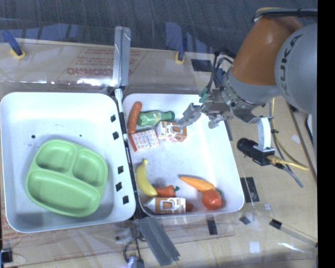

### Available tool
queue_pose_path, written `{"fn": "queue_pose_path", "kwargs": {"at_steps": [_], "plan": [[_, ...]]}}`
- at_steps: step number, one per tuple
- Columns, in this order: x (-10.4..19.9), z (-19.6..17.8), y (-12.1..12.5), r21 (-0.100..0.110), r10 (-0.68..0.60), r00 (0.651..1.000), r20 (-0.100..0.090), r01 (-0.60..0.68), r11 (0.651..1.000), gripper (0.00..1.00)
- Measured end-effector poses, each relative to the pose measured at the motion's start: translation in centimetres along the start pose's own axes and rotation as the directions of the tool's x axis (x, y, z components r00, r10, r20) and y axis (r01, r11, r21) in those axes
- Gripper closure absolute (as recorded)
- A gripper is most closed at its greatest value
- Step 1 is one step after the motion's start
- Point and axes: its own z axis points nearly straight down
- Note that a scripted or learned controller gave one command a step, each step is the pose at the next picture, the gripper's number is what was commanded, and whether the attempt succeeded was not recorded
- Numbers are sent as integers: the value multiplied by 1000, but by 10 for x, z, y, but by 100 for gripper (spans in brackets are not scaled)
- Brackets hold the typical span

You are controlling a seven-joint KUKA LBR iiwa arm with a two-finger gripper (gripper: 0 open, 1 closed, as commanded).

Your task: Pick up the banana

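Claw [191, 115] hangs apart, grasping nothing, upper right bin; banana [144, 178] lies well down-left, long axis running near-vertical.

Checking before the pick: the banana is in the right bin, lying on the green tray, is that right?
Not quite. The camera view shows the banana in the right bin, but lying on the bin floor by its left wall. The green tray sits in the left bin.
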Motion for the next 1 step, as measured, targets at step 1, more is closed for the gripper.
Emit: {"fn": "queue_pose_path", "kwargs": {"at_steps": [1], "plan": [[62,73,-39,0,64,998,1,-64,998,0]]}}
